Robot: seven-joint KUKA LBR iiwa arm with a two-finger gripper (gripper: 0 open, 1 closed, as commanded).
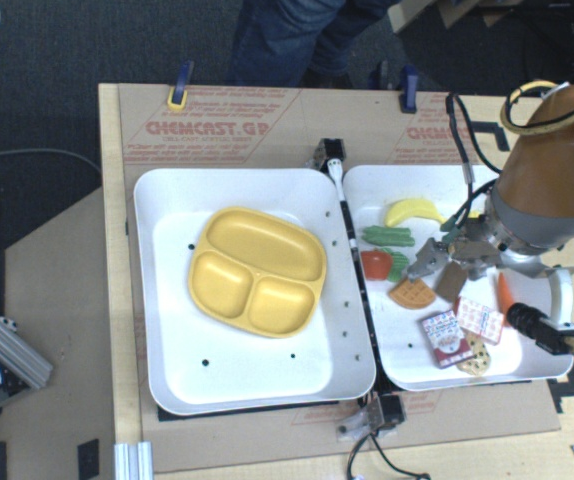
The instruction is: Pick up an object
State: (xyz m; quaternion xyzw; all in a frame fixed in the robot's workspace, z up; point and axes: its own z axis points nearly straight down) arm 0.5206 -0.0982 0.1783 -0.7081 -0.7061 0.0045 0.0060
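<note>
We see the gripper [437, 265] low in the right bin [407, 353], fingers apart and gripping nothing, just above the waffle [410, 294]. We should centre over the waffle, clear of the tomato [375, 263], before closing.

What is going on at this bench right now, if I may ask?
The arm reaches into the right bin, its end effector low over small toy foods: a banana, a green pod, a tomato and a waffle. Nothing looks lifted yet. The left bin holds a yellow tray.
</note>
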